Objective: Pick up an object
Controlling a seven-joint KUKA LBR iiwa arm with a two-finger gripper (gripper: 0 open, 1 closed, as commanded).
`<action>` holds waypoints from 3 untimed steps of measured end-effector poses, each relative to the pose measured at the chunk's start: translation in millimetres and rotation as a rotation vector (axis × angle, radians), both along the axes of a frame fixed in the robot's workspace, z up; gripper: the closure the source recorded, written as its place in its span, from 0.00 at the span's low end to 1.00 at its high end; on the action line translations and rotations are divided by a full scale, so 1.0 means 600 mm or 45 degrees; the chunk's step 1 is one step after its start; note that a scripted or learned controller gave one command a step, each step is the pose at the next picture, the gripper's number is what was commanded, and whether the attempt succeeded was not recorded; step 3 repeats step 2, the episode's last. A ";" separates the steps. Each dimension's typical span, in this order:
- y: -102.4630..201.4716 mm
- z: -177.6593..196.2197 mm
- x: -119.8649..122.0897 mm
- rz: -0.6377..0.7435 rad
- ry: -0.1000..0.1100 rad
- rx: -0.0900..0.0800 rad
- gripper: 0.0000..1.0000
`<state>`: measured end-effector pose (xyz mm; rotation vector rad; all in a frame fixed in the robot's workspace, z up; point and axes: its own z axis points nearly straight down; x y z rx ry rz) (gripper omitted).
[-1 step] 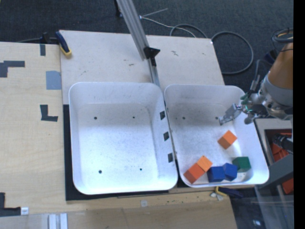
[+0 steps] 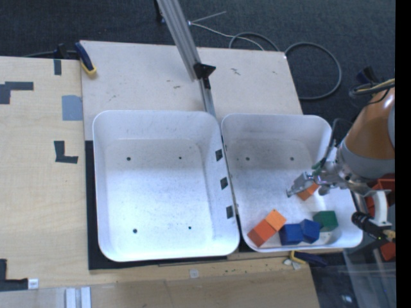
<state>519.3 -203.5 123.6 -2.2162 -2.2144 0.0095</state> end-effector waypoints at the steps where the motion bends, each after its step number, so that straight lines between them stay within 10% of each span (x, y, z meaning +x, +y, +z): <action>1: -0.008 -0.057 0.108 0.006 -0.012 -0.002 0.00; 3: 0.065 -0.053 0.170 0.010 -0.015 0.000 0.00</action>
